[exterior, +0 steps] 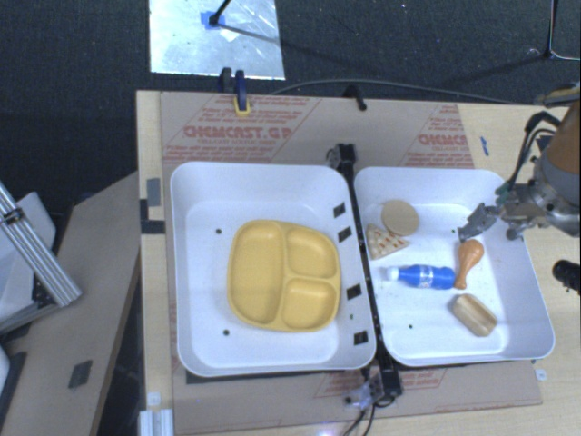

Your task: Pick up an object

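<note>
Five things lie in the right bin [508, 343]; the drumstick [468, 260] is nearest the tool [478, 222], just below it. Tool fingers apart, holding nothing. Approach step, I judge: next, descend and close on the drumstick.

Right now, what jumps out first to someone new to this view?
The yellow divided plate sits alone in the left bin. The right bin holds a blue bottle among small food-like pieces. The gripper hovers at that bin's right side, just above a drumstick-shaped toy.
</note>
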